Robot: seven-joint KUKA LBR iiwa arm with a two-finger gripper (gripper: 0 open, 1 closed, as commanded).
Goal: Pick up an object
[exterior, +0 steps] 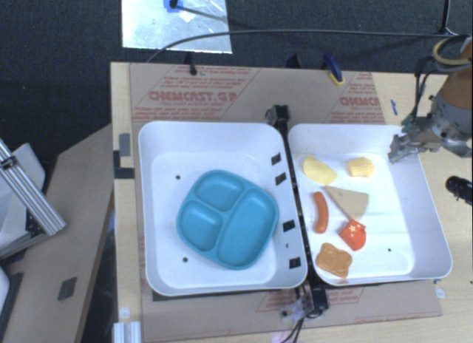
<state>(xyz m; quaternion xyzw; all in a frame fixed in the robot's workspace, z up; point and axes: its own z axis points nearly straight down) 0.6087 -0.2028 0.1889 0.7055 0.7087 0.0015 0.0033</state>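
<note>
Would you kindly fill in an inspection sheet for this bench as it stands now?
Surface: wooden bench bearing two white bins side by side, left bin and right bin.
Job's things: in the right bin, yellow piece, small yellow block, sausage, tan wedge, red piece, orange piece.
Clutter: blue divided plate in the left bin.
Grippers: gripper over the right bin's far right rim, holding nothing visible.
Cables: black cable arcing behind the bench.
Surroundings: shiny sheet on dark floor; metal frame at left.
</note>
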